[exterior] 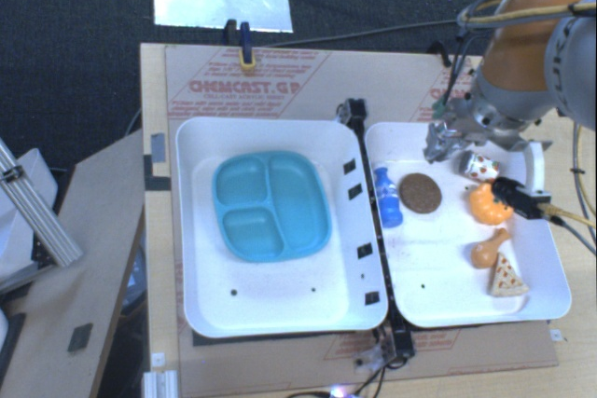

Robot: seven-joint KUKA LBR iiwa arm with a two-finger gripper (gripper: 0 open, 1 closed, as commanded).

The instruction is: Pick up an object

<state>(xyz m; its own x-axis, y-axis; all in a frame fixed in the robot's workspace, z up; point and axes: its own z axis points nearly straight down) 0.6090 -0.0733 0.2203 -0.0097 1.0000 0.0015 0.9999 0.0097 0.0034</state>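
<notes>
Where the arm [546,33] comes in from three o'clock, its grey body and orange band cover the upper right corner of the right bin [550,298], and the far side of the arm is cut off by the picture's edge. Below the band the gripper [446,143] hangs over the bin's twelve o'clock end, pointing down and toward nine o'clock; whether it is open or closed I cannot tell, since the metal there blurs into one grey mass. Nothing can be seen gripped in it.

Just beside it, toward four o'clock, a small white and red object [480,168] is half tucked under the wrist and hard to name. A brown disc [421,193] lies at the gripper's six o'clock, apart from it. A blue bottle [386,198] lies along the bin's nine o'clock wall. An orange toy [489,205], a tan drumstick shape [489,249] and a pizza slice [506,277] run down toward five o'clock.

A blue divided tray [272,206] rests in the left bin [201,294].
</notes>
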